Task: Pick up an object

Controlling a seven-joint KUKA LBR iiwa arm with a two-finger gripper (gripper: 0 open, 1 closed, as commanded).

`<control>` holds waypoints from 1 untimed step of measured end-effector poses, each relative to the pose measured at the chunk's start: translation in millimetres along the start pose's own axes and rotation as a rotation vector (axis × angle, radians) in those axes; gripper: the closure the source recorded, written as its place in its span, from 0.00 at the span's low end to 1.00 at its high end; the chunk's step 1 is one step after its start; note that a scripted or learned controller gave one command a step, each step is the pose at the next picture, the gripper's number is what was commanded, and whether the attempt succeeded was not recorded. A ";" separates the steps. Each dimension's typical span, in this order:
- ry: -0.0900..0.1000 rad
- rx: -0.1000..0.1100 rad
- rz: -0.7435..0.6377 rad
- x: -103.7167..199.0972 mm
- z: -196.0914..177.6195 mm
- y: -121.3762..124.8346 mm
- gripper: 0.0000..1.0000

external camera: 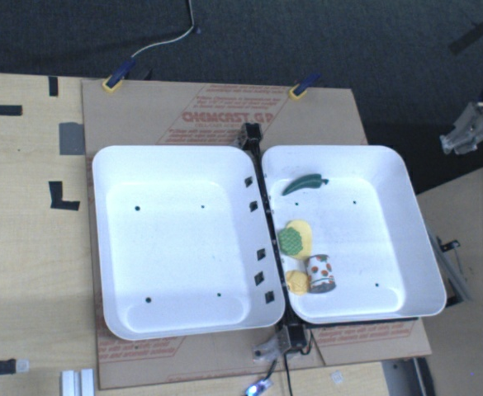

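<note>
The right bin (390,221) holds several small objects near its left wall. A dark green, pepper-shaped piece (305,183) lies toward the back. Below it sits a yellow object with a green knobbly patch (295,239). A small can with a red and white label (320,273) stands near the front, touching a small yellow lump (297,282) on its left. A pale grey mechanical part, which looks like my gripper (462,132), hangs at the view's right edge, outside the right bin and well away from all the objects.
The left bin (175,238) sits beside the right one, joined along a black clipped seam (262,221). Both rest on a cardboard sheet (224,114) held by two clamps at the back. A cable (183,23) runs across the dark floor behind.
</note>
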State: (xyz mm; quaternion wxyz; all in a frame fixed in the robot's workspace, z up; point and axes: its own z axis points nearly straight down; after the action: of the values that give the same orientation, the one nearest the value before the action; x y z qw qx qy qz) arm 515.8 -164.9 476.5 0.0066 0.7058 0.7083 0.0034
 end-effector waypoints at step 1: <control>0.001 0.006 0.002 -11.3 -62.8 -6.4 1.00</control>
State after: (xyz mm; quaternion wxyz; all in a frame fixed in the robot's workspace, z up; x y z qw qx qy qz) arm 508.5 -176.0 539.3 0.0039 0.7067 0.7075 0.0017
